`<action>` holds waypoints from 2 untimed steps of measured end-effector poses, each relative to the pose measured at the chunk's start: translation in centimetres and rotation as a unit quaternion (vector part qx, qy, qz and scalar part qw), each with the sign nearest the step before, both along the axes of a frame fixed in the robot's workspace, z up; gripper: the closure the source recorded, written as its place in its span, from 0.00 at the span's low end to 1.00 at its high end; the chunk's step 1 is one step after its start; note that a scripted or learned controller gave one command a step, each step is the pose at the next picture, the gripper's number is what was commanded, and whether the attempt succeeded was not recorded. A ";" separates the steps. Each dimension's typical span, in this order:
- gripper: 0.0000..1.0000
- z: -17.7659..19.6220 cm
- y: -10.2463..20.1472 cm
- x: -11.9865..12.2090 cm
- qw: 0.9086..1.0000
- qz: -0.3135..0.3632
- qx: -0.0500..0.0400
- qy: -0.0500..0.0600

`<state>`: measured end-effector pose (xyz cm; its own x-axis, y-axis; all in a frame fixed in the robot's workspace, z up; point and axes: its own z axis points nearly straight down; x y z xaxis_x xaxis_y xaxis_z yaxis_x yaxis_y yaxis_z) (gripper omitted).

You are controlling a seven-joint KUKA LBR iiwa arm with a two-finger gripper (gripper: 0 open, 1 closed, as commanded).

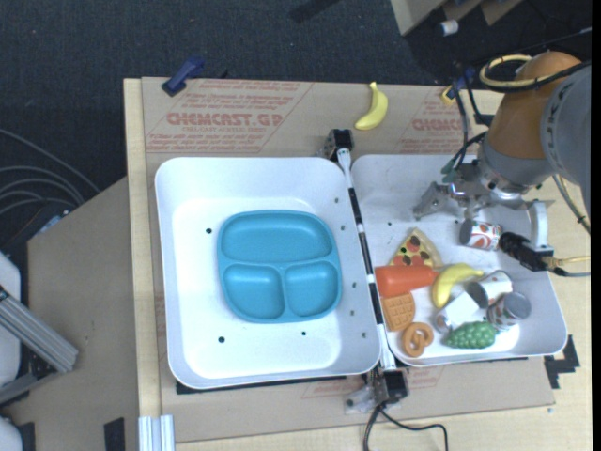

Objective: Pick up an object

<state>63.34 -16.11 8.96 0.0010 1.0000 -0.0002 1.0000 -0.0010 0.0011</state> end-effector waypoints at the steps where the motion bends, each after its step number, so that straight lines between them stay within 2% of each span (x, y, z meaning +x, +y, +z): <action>1: 0.00 -0.5 5.5 3.4 1.000 0.001 0.001 -0.001; 2: 1.00 0.6 5.5 3.4 1.000 0.001 0.000 -0.002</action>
